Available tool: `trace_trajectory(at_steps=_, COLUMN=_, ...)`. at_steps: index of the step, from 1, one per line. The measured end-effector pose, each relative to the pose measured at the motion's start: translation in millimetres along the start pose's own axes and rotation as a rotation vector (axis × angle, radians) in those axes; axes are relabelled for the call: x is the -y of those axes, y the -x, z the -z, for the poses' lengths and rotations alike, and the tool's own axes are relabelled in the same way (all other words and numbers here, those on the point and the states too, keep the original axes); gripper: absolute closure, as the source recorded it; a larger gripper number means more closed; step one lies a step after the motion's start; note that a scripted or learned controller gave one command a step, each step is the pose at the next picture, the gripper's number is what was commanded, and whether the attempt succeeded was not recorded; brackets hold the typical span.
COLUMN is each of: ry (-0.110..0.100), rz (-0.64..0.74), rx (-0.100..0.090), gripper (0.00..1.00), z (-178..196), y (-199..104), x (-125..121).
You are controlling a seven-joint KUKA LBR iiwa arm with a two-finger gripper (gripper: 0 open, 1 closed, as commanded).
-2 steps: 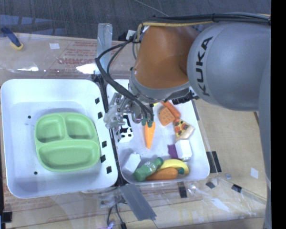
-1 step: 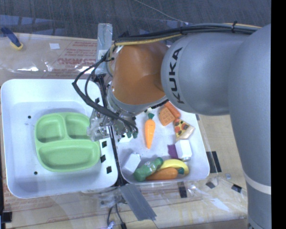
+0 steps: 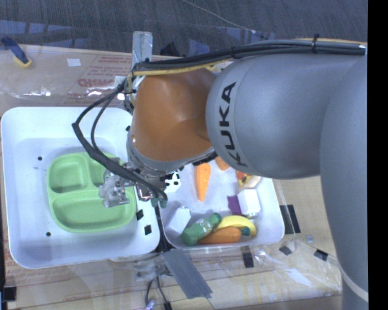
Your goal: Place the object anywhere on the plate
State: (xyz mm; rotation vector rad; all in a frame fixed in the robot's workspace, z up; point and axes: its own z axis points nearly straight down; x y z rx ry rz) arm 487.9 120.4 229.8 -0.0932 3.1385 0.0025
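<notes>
A green divided plate (image 3: 77,196) lies in the left white bin (image 3: 19,173). My gripper (image 3: 115,193) hangs low over the plate's right side, at the ridge between its compartments. The metal tip looks small and cluttered from this angle, and I cannot make out any object in it. The orange wrist band (image 3: 168,115) and the grey arm cover the space above both bins. In the right bin (image 3: 271,228) lie a carrot (image 3: 202,179), a banana (image 3: 238,223), a green bottle (image 3: 199,230) and an orange piece (image 3: 223,236).
A purple and white block (image 3: 244,203), a white piece (image 3: 178,219) and a black-and-white checked item (image 3: 172,181) also sit in the right bin. Black cables (image 3: 90,137) loop from the wrist over the left bin. Tape and plastic sheet line the bench.
</notes>
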Motion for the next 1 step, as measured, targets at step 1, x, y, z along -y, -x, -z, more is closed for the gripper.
trace_trajectory(at_steps=1, ry=-0.002, rz=-0.003, rx=-0.002, gripper=0.0, z=-1.3, y=-0.1, x=1.9)
